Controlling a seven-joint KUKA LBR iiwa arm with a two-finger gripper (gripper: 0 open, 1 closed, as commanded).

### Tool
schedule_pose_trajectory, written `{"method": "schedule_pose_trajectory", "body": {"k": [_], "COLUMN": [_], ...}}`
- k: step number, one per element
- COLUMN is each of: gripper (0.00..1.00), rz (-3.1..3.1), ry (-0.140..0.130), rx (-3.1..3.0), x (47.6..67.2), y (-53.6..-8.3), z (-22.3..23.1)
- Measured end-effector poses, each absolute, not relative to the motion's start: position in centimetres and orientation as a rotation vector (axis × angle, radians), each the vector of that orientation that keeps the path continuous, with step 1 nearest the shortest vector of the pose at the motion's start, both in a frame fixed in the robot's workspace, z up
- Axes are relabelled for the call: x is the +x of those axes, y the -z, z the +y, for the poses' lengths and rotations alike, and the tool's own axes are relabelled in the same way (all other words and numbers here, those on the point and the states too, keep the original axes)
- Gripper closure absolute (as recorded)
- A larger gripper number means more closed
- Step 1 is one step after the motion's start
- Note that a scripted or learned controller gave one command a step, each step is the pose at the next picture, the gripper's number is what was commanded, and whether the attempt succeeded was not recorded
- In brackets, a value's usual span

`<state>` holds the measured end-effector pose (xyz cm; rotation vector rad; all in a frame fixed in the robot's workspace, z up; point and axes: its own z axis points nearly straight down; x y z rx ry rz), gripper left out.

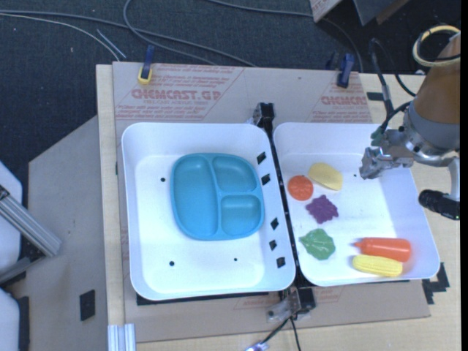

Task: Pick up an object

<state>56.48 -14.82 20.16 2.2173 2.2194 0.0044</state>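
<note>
The claw (369, 165) sits at the right of the frame, over the upper part of the right bin (417, 203), and it's a small grey cluster, hard to read from this angle; how it is set and whether it touches the bin floor below, I cannot tell. What is plain: nothing is held in it, with bare white bin showing around its tip. Behind it the arm (439, 101) climbs to the upper right, its orange band cut off by the frame edge, and a dark piece (439, 203) juts in from the right edge just below, its shape unclear. Just left of the claw, near but apart, lies a yellow piece (325, 175), and beside that an orange-red round one (300, 188), touching or nearly so. Below them a purple lump (322, 209), then a green leafy one (317, 243) lower still. Over at the lower right of the bin, a carrot (385, 248) lies flat with a corn cob (376, 266) tight against its lower side. All six are well below or left of the claw. Across the divider, the left bin (146, 218) holds a blue tray (217, 195) with three compartments, lying flat in the middle. Black marks dot the divider, too small to make out.
</note>
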Motion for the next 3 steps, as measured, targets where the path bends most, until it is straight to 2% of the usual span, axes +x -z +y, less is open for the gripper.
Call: {"method": "schedule_pose_trajectory", "body": {"k": [2, 3], "gripper": [1.0, 1.0], "rz": [2.228, 2.228], "ry": [-0.005, -0.005], "rx": [2.214, 2.214], "x": [58.3, 61.0], "y": [-21.9, -22.1], "z": [-3.8, 1.5]}}
